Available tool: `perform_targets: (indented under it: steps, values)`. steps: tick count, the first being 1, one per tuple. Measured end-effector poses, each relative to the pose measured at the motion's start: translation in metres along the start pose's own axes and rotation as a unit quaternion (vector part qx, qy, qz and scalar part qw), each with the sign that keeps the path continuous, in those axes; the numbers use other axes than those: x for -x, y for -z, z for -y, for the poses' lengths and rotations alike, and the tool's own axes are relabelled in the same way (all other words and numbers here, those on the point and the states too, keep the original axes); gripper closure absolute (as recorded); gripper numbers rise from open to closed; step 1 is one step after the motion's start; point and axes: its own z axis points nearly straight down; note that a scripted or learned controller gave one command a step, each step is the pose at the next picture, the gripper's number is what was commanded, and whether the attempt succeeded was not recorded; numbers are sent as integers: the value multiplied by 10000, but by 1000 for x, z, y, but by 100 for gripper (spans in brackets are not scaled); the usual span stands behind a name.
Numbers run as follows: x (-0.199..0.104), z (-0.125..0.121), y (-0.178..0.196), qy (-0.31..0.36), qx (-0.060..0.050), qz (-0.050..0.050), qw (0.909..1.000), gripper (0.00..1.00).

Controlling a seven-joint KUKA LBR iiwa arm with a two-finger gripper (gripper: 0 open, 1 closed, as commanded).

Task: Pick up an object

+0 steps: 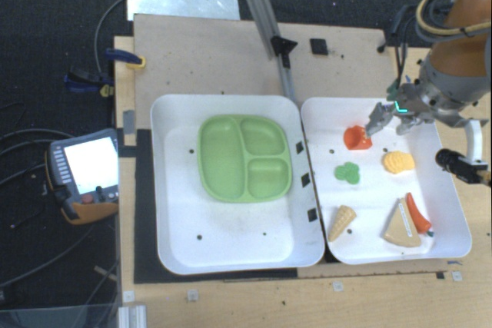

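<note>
My gripper (390,121) hangs over the back of the right bin (453,188), its two fingers spread apart and nothing between them. Just left of its left finger lies a small orange-red toy (355,137), close to the fingertip. A yellow ridged piece (398,162) lies just below the gripper. A green broccoli-like piece (347,173) rests in the middle of the bin. An ice-cream cone (341,221) lies near the front left. A tan wedge with a red strip (407,221) sits at the front right.
The left bin (173,188) holds a green divided plate (245,158). A grey pole (261,4) slants down to the bins' shared back edge. A pendant with a screen (86,174) lies off the bench at the left. Cables run across the dark floor.
</note>
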Motion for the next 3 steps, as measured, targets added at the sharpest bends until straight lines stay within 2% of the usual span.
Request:
perform_targets:
  steps: [1,3]
  values:
    - [0,-1,2,4,26,4,10000,0]
    - [-1,1,-109,-13,35,8,10000,0]
